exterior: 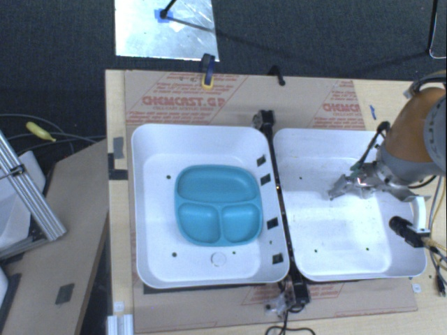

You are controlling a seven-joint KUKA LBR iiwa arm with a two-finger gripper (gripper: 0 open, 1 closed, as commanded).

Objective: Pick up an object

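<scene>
- My gripper [340,189] hangs over the right bin [307,257], above its upper middle part, nearer the bin's far edge than its near edge.
- My fingers point toward the bin's left wall and look spread a little, with nothing between them.
- My grey arm [419,135], with its orange band, comes in over the right bin's right edge.
- The one thing to pick up that I can see is the blue divided plate [217,204]. It lies flat in the middle of the left bin [154,159], well apart from my gripper.
- The plate has one wide compartment along its far side and two smaller ones along its near side.
- The two bins sit side by side on a cardboard sheet [183,98] printed with red letters; a row of black clips [266,180] runs along the seam between them.
- A small yellow and blue clamp [207,72] sits on the sheet's far edge.
</scene>
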